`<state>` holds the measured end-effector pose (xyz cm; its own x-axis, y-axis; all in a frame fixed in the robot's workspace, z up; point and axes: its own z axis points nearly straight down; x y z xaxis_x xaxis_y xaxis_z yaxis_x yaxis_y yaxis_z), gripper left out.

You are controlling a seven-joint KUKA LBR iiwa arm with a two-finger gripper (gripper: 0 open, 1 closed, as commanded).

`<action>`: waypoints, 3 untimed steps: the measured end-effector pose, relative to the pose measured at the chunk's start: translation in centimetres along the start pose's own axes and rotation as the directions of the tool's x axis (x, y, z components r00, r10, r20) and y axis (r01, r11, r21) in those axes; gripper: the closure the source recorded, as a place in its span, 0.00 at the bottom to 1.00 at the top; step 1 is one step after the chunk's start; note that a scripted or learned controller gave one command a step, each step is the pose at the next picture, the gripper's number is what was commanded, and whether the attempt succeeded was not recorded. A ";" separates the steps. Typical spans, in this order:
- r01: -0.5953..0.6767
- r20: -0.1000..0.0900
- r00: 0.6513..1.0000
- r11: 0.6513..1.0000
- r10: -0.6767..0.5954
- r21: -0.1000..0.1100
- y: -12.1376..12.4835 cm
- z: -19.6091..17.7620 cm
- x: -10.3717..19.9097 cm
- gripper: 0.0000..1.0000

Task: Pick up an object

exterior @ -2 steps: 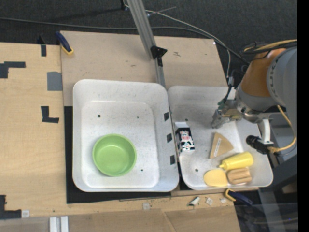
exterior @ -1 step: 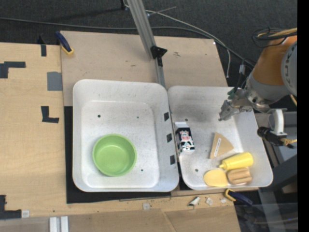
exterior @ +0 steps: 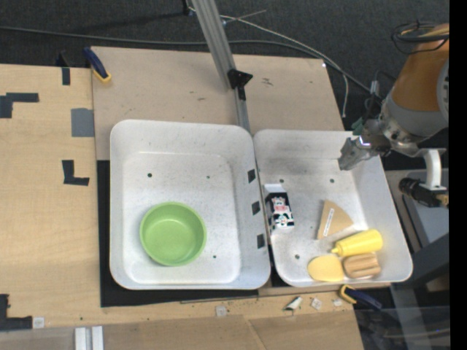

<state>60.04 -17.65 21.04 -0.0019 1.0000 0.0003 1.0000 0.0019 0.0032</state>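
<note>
1. Gripper (exterior: 352, 154): above the upper right rim of the right bin (exterior: 306, 148), beneath the grey and orange arm (exterior: 419, 86); nothing seen between the tips; whether spread or pressed together cannot be told.
2. Green bowl (exterior: 173, 233): upright in the left bin (exterior: 175, 141), lower left part.
3. Small black-and-white carton (exterior: 280, 211): right bin, against its left wall.
4. Tan wedge (exterior: 333, 220): right bin, centre right, just above the yellow cylinder (exterior: 358, 243).
5. Yellow rounded piece (exterior: 325, 268) and tan bread-like piece (exterior: 361, 267): side by side at the lower right corner, just below the cylinder.
6. All right-bin items well apart from the gripper.
</note>
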 end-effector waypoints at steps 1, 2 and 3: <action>0.000 0.000 1.000 1.000 0.000 0.000 0.1 -4.1 0.1 1.00; 0.003 -0.002 1.000 1.000 -0.003 0.007 -1.7 -4.1 6.1 1.00; 0.003 -0.002 1.000 1.000 -0.003 0.010 -2.6 -3.1 10.4 1.00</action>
<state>57.38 -7.24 24.10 -0.0051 1.0000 0.0023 1.0000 0.0051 -0.0065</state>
